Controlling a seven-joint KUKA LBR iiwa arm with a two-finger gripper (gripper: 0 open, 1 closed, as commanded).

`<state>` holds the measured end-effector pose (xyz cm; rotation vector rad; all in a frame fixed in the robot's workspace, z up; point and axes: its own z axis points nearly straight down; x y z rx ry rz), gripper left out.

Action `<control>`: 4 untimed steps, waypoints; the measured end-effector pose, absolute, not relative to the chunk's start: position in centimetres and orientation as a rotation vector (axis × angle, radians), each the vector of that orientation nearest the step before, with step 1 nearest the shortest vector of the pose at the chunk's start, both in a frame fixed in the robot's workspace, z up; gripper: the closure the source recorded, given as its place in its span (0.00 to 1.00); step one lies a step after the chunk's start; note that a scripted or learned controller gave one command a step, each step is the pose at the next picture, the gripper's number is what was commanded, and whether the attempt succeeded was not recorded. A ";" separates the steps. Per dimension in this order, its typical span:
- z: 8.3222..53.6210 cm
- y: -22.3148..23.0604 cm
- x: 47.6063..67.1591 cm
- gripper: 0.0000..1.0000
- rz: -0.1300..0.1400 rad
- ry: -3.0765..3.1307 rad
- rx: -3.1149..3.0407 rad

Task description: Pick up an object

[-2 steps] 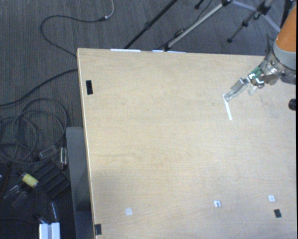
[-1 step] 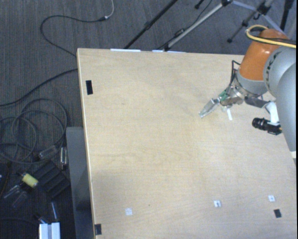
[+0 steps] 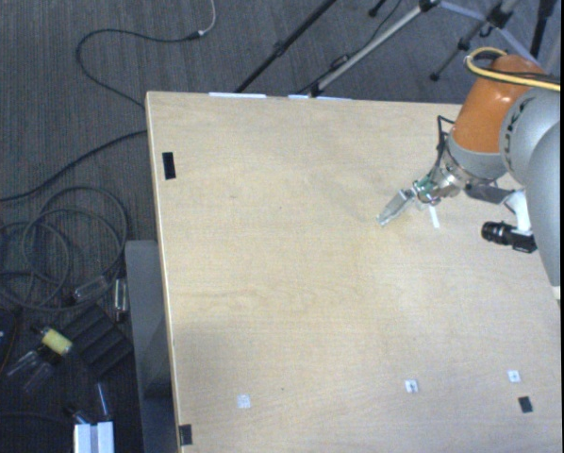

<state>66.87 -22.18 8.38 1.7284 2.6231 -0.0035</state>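
Note:
My gripper (image 3: 410,221) hangs over the right part of a bare, light wooden bench top (image 3: 291,281), below the arm's orange band (image 3: 489,102). Its two thin fingers are spread apart: one (image 3: 389,215) points down-left, the other (image 3: 435,218) points down. The gripper is open and nothing sits between the fingers. The grey arm (image 3: 537,168) enters from the right edge of the camera view.
Small markers lie flat on the bench: a black tag (image 3: 169,165) near the left edge and white squares (image 3: 411,386) near the front. Left of the bench, cables (image 3: 46,253) and gear lie on dark carpet. Stand legs (image 3: 395,17) cross behind the bench.

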 end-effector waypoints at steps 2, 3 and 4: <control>9.4 -22.0 67.0 1.00 -0.004 2.653 1.676; 15.8 -14.9 66.9 1.00 0.002 2.624 1.726; 10.8 -20.8 66.8 1.00 -0.003 2.778 1.465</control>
